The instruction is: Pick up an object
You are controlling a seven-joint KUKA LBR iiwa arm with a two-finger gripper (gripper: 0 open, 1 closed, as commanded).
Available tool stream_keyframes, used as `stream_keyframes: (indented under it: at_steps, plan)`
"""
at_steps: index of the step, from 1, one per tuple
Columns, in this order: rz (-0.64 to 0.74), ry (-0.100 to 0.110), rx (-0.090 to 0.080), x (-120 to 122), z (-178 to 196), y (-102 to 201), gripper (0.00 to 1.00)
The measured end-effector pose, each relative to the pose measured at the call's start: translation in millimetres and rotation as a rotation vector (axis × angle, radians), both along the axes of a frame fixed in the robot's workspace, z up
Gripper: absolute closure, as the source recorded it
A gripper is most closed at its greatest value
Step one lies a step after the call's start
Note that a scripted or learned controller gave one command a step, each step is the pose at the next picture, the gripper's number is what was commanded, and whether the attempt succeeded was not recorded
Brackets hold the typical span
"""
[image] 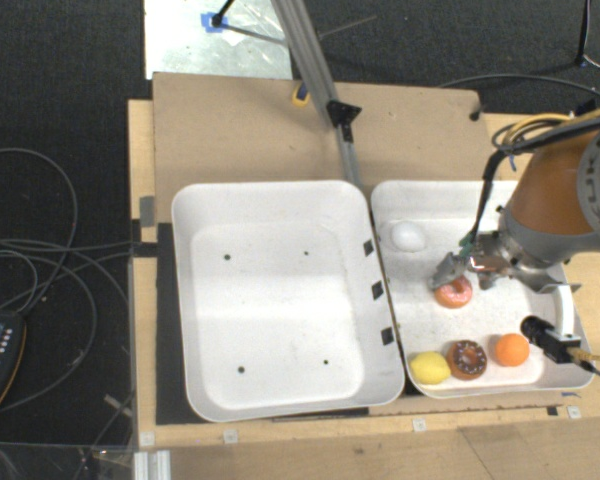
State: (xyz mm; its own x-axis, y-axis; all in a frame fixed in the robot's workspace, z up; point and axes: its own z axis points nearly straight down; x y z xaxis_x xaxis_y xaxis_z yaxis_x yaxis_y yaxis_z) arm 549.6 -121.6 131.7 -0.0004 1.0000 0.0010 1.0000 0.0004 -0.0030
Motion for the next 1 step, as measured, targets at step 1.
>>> stream_keyframes:
  at_steps: [1]
  plan:
    - [0.0,0.0,0.0,-0.3,-43.4,0.4,0.0]
